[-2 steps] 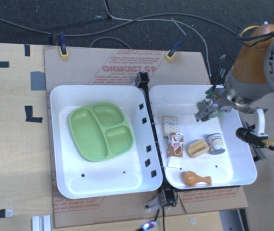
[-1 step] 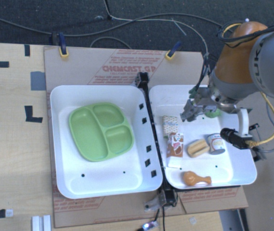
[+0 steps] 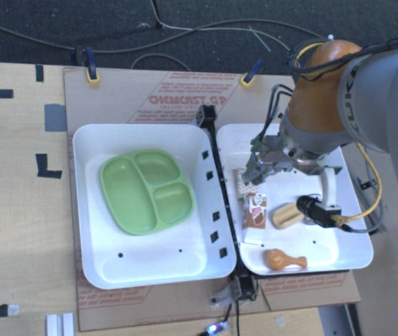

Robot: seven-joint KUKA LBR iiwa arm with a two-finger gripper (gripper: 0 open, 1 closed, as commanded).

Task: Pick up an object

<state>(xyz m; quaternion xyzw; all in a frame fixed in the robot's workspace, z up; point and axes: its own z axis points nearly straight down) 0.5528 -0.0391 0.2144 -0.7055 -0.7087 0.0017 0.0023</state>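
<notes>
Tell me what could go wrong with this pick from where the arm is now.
The end effector hangs over the right bin's left side, near the divider; a descent there might clip the wall. The flat packet lies close beside the tan roll, so a grasp may nudge or catch both. The orange drumstick toy is rounded and near the front rim, so it could slip or roll away.

The grey arm (image 3: 356, 96) reaches in from the right, wrist angled downward.
</notes>
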